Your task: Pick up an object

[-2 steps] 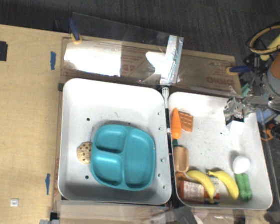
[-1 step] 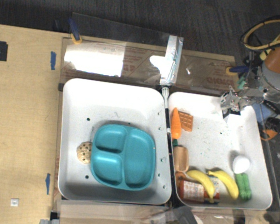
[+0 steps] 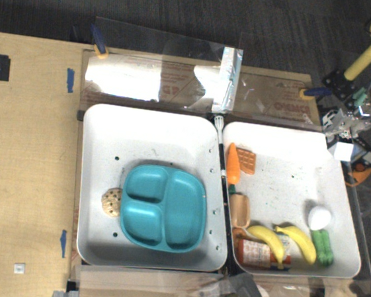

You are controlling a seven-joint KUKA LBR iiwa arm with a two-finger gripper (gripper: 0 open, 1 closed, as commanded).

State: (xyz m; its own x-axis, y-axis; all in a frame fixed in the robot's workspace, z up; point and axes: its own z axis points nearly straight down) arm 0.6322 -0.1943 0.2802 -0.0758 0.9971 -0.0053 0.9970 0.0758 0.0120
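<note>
Camera view, from left to right: a cookie (image 3: 111,201) beside a teal tray (image 3: 164,206) in the left bin (image 3: 101,128), then carrot (image 3: 233,163), bananas (image 3: 286,241) and white ball (image 3: 319,216) in the right bin (image 3: 286,139). The gripper (image 3: 348,123) is at the far right, outside the bins; whether it is released or clenched I cannot tell. I think the ball is the best target, because it lies apart from the others.

Bench: we see a tan board surface (image 3: 24,159) with black and blue tape marks.
Left bin (image 3: 101,125): white, resting on the bench.
Right bin (image 3: 292,147): white, touching the left bin's side.
Clear sheet (image 3: 160,75): we see it behind both bins.
</note>
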